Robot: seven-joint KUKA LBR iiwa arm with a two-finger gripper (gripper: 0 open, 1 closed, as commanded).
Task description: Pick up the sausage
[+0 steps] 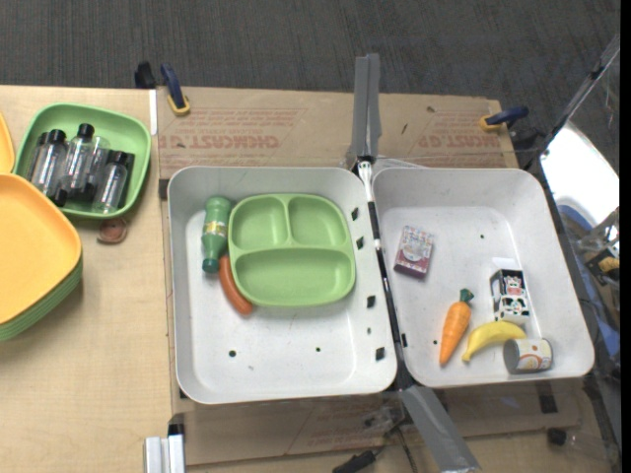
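Orange-red sausage, light green divided plate, green bottle, orange carrot with green top, yellow banana, pink patterned card box, black-and-white cow-print carton, white bins.

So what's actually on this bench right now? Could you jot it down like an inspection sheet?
Surface: two white bins, the left bin and the right bin, on a cardboard sheet.
Job's things: sausage, orange-red, in the left bin, lying against the green divided plate below a green bottle.
Clutter: right bin has a carrot, banana, small pink box, little carton and a can.
Claw: nothing seen.
Cables: nothing seen clearly.
Surroundings: green tray of bottles, orange plates, clamps.
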